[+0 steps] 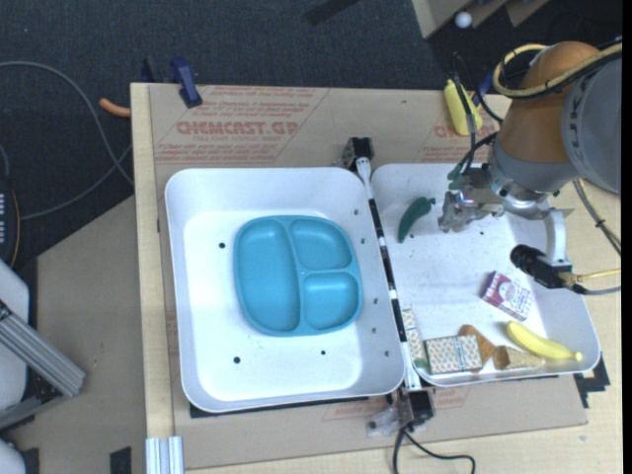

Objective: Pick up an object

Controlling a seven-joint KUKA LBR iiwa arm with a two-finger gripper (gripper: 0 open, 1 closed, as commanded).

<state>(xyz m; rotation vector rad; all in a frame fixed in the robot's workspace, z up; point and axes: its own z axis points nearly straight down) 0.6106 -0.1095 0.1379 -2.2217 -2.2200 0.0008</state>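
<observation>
Camera view puts your two-finger gripper (464,212) at about twelve o'clock in the right shallow white bin (434,294), low over the floor with nothing between its fingers; whether they stand apart or together you cannot tell from this angle. The curved dark green pepper-like piece (415,216) lies just beside it at nine o'clock. The yellow plastic banana (541,344), the small purple-and-white packet (507,295) and the printed cracker box (453,354) sit well apart toward five and six o'clock. The left bin holds a blue divided plate (296,273). You appear to be in the approach step, nothing lifted yet. Next calls for shifting toward nine o'clock over the green piece, then closing.
</observation>
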